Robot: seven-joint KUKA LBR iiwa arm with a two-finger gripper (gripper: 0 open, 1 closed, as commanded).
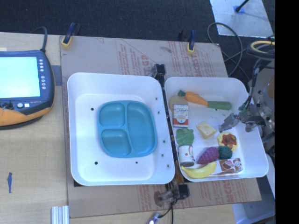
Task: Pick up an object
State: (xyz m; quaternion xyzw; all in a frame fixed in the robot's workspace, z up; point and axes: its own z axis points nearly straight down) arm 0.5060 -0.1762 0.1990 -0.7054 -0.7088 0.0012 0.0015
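Here the claw [232, 121] hangs low over the right bin [243, 85], near its right wall, reaching in from the right edge of the scene. Its grey tips point left and down toward a pale yellow block of cheese [206, 129] and a flat red and yellow piece [227, 139], but I cannot tell how far apart they stand, and nothing shows between them. My guess is that it is placed there to come down on one of those small pieces, since they lie just beside it.

The right bin holds all the loose toy food, so any of it could be the thing to pick up. A carrot [196, 98] lies near the far wall with a green stick [219, 105] beside it. A small carton [180, 115] sits by the left wall, a green leafy piece [185, 136] below it, then a small can [186, 155]. Along the near wall rest a banana [198, 171], purple grapes [209, 155], a dark green piece [225, 152] and a flat printed card [232, 165].

The left bin [79, 125] holds a blue divided plate [127, 128], lying flat in the middle, its three sections bare. It looks like a drop-off spot, kept apart from the clutter. On the desk [32, 171], well left of both bins, sits a control tablet [23, 85].
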